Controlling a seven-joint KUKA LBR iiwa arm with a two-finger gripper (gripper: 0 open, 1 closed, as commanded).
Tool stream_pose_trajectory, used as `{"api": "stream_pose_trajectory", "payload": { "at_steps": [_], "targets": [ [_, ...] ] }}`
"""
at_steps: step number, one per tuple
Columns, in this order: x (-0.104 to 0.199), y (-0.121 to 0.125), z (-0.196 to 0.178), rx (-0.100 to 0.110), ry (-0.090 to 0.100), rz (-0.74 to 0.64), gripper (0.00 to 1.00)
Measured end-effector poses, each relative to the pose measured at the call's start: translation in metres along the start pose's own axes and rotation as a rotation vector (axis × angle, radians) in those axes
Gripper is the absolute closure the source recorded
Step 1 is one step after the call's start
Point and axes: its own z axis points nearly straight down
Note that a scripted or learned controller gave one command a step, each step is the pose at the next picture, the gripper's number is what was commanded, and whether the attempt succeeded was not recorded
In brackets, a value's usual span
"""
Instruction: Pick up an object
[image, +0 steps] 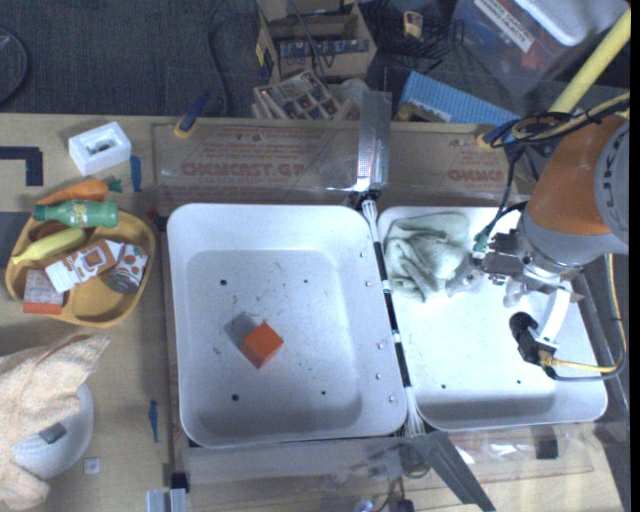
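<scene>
Camera view: pincer (478, 268) over crumpled pale-green cloth (425, 257) in right white bin (500, 400); open/shut can't tell. Drop straight, nip a fold.

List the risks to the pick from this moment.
1. The crumpled pale green cloth in the right white bin is soft and bunched against the back left corner, so a grasp may catch only a fold and slip.
2. The small orange cube lies in the left white bin, across the divider from the end effector; crossing low could clip the rims.
3. The yellow cable trailing from the wrist might snag.
</scene>
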Motion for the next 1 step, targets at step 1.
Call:
{"api": "stream_pose_trajectory", "payload": {
  "at_steps": [1],
  "targets": [
    [-0.0563,0.0282,-0.0052,0.0,-0.001,0.025,0.0]
  ]
}}
